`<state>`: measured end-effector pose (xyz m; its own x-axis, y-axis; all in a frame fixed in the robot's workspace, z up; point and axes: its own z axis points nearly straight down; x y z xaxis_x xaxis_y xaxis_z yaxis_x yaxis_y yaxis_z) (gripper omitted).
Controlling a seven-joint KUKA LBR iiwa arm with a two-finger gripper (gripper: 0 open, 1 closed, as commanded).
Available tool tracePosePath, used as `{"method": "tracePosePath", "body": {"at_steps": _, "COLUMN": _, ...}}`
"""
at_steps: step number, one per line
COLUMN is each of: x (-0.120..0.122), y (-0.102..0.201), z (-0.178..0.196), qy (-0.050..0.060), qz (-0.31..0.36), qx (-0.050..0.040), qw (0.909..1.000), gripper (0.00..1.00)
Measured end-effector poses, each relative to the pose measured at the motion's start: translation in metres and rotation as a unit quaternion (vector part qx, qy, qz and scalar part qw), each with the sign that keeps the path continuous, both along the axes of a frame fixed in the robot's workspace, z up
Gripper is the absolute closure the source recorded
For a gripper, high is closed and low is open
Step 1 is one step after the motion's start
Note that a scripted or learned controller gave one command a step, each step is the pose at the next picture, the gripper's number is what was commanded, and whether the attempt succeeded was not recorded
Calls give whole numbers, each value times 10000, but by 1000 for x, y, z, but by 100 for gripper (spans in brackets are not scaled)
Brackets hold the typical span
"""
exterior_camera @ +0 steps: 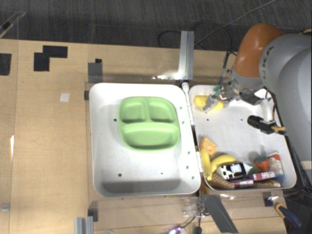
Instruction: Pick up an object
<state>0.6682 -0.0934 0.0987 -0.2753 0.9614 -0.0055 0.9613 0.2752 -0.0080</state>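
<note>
Wooden tabletop (48, 145), two white bins. We see the fingers (213, 103) low in the right bin (234, 121), against a yellow object (201, 101); whether they are open, we cannot tell.

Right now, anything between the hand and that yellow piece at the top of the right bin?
Nothing visible. The hand sits right at the yellow piece, in the right bin's upper-left corner; the other items lie along the bottom edge.
</note>
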Motion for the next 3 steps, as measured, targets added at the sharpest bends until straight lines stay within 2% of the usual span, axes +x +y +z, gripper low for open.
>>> {"method": "tracePosePath", "body": {"at_steps": 1, "x": -25, "y": 26, "z": 89, "qy": -76, "qz": -343, "qx": 37, "qw": 9994, "gripper": 100}}
{"method": "tracePosePath", "body": {"at_steps": 2, "x": -57, "y": 67, "z": 87, "qy": -57, "qz": -1036, "qx": 42, "qw": 9946, "gripper": 100}}
{"method": "tracePosePath", "body": {"at_steps": 3, "x": -96, "y": 59, "z": 86, "qy": -46, "qz": -2155, "qx": 37, "qw": 9765, "gripper": 100}}
